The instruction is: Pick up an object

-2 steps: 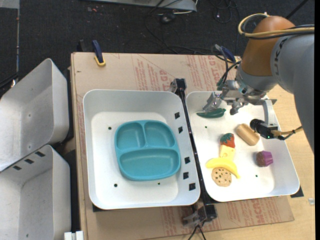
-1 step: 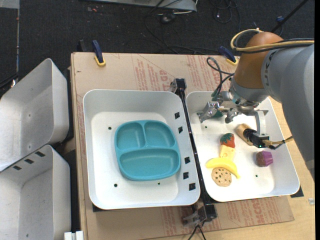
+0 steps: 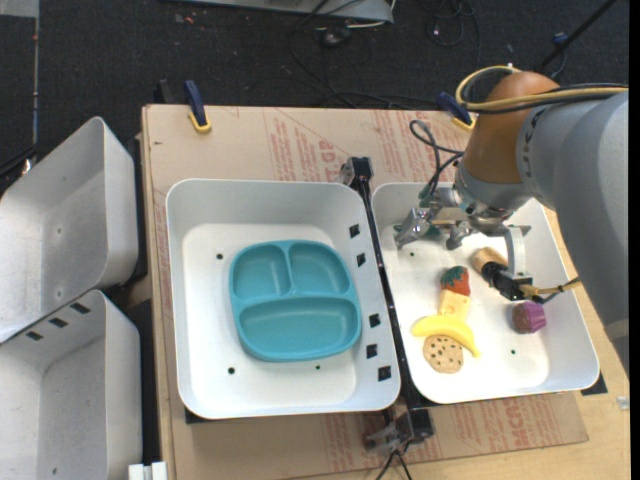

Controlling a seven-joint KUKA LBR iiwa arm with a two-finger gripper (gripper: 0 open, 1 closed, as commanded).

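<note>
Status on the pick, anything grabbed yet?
Done: the arm is over the right bin. In hand: nothing visibly; the gripper sits at the bin's back, above the toys. Left: the whole grab. The strawberry, banana, cookie and purple piece lie on the floor.

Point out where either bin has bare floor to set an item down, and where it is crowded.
The left bin has bare floor all around the blue divided tray, widest along its far edge. The right bin is bare along its near edge, below the cookie and banana. Its middle is crowded: strawberry, purple toy, and the gripper above them.
</note>
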